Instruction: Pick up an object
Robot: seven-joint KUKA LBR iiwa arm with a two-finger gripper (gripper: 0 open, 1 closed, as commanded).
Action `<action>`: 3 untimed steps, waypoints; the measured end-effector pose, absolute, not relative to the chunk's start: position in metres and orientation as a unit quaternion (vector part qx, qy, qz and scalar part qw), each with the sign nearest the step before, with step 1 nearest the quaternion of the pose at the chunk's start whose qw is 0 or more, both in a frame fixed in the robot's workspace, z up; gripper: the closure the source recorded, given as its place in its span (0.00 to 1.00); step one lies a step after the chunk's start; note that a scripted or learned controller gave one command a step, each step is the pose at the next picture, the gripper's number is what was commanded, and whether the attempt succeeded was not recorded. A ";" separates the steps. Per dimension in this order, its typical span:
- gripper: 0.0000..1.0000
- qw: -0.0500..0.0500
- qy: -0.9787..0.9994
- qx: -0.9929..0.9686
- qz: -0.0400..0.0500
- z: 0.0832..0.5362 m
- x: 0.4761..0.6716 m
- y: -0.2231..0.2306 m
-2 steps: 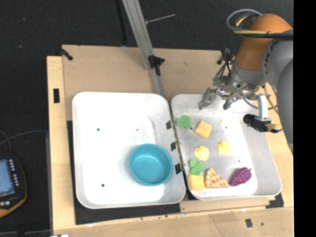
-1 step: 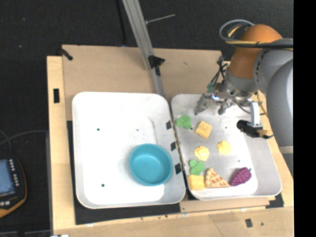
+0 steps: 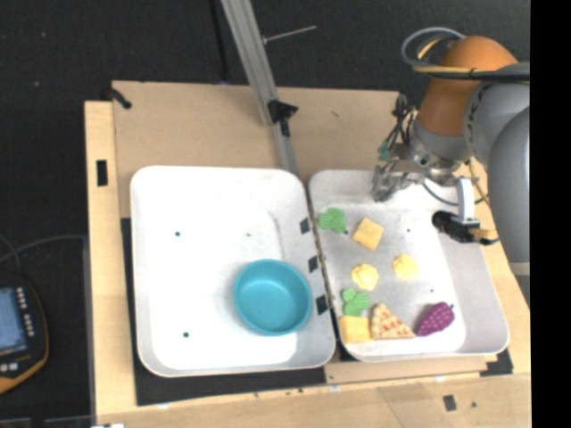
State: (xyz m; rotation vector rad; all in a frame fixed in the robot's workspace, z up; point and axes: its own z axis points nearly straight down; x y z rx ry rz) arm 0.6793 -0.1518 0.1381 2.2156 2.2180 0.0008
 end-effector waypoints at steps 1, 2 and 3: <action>1.00 0.002 0.707 0.707 0.002 0.182 0.680 -0.152; 1.00 0.003 0.708 0.706 0.002 0.229 0.679 -0.148; 1.00 0.003 0.708 0.706 0.002 0.280 0.680 -0.150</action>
